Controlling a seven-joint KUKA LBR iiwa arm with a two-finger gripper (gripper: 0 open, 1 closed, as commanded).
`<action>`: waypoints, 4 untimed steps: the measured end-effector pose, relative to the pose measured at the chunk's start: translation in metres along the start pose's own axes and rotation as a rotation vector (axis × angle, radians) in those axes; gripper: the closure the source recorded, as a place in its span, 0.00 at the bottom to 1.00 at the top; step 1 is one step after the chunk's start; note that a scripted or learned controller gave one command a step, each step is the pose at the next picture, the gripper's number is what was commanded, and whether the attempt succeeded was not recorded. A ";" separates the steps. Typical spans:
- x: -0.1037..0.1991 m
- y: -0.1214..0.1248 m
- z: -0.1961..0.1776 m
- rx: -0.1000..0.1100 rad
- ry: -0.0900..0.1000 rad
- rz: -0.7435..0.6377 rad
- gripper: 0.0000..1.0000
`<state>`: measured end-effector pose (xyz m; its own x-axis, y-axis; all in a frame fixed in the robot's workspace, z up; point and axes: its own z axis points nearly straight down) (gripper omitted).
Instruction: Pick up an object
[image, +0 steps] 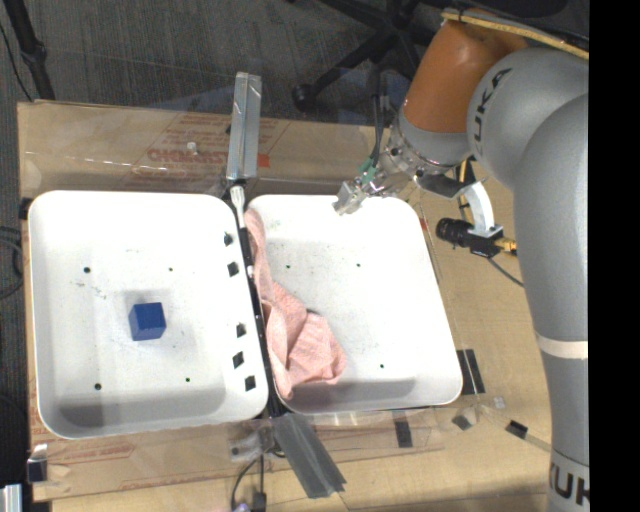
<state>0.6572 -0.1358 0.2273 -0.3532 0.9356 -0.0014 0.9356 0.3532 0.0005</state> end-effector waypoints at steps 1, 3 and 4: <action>0.029 0.010 0.065 0.004 0.002 0.013 1.00; 0.017 0.005 0.012 0.005 0.003 0.213 1.00; 0.017 0.006 0.002 0.006 0.003 0.208 1.00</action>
